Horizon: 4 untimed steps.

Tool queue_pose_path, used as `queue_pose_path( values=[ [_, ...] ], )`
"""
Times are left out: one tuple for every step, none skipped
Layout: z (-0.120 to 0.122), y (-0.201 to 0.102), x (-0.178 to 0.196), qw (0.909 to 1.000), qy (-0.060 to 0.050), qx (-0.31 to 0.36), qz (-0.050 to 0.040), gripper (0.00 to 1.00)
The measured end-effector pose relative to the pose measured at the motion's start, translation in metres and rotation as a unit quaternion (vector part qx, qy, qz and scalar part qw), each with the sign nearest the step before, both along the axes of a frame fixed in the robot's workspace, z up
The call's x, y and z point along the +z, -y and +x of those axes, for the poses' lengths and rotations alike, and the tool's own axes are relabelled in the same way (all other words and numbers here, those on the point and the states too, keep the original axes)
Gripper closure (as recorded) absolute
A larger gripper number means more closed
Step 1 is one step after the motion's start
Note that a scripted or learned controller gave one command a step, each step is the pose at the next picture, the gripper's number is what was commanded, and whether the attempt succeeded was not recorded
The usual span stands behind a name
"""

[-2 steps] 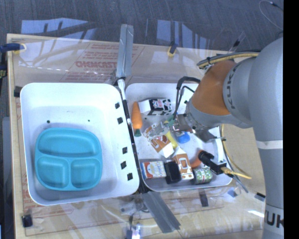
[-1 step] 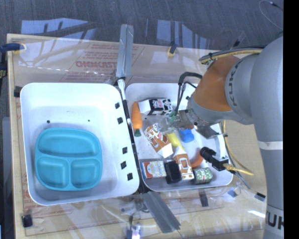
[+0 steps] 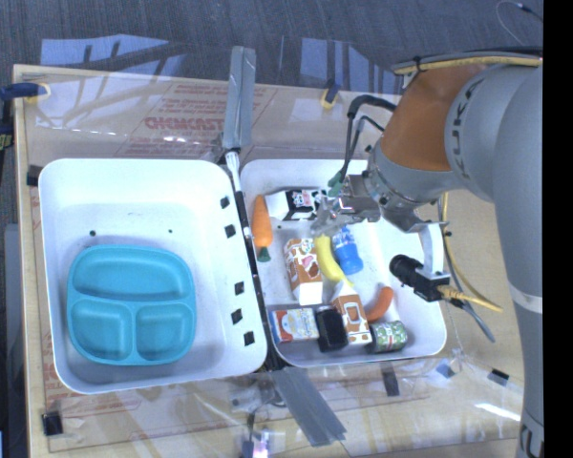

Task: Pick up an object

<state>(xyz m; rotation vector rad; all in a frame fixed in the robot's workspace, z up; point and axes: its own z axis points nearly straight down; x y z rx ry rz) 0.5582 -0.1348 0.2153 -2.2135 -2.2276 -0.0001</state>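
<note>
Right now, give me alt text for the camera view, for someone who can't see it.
The grey arm's gripper hangs over the right bin, crowded with a carrot, banana, blue bottle and cartons. The left bin holds a blue divided tray.

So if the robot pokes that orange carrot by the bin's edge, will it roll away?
Probably a little. The carrot looks round and tapered, so it may roll in a curve. The bin wall right beside it would likely stop it. It looks like stiff toy plastic.

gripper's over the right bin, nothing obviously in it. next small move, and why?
Probably a short straight descent. The gripper hovers at the far side of the right bin, just above the blue bottle and the yellow banana, with no object seen between its fingers. Both items lie packed close together, so favour the bottle's side.
</note>
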Motion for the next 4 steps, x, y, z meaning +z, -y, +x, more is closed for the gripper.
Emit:
queue_pose_path(
  values=[
    [0.0, 0.0, -0.001, 1.0, -0.001, 0.0, 0.0001, 0.0],
    [-0.028, 0.034, -0.004, 0.9964, -0.003, -0.084, 0.0002, 0.0],
    [0.011, 0.057, -0.098, 0.9895, 0.015, -0.144, -0.0018, 0.0],
    [0.012, 0.055, -0.088, 0.99, 0.013, -0.14, -0.0002, 1.0]
  ],
)
